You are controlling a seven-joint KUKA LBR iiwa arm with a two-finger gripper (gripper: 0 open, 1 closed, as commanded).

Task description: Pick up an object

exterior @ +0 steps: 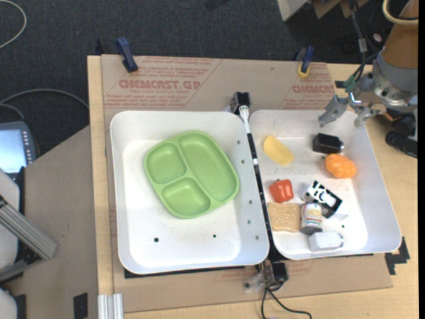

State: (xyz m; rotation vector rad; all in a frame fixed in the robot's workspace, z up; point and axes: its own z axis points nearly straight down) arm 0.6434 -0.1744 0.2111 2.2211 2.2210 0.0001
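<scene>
Since nothing sits between the fingers yet, the step in hand is choosing a target and coming down on it cleanly. Nearest the camera, at the front of the right bin (378, 234), lies a tight huddle: a white block (326, 241), a small jar (311, 218) touching it, a tan sponge-like slab (283, 216) just beside the jar, and a black-and-white item (323, 197) behind. These crowd each other, so I judge them poor picks. A red pepper (281, 190) stands just behind the slab. Further back, an orange fruit (340, 166) touches a black box (327, 143), while a yellow piece (278, 149) lies apart with bare floor around it. The left bin (126, 198) holds a green divided plate (191, 174). Farthest, over the right bin's back corner, the gripper (347, 108) hangs with its fingers spread and empty. The black box is closest below it, but the yellow piece looks the safer choice; either way the arm should descend straight, straddle one item only, and close before lifting
</scene>
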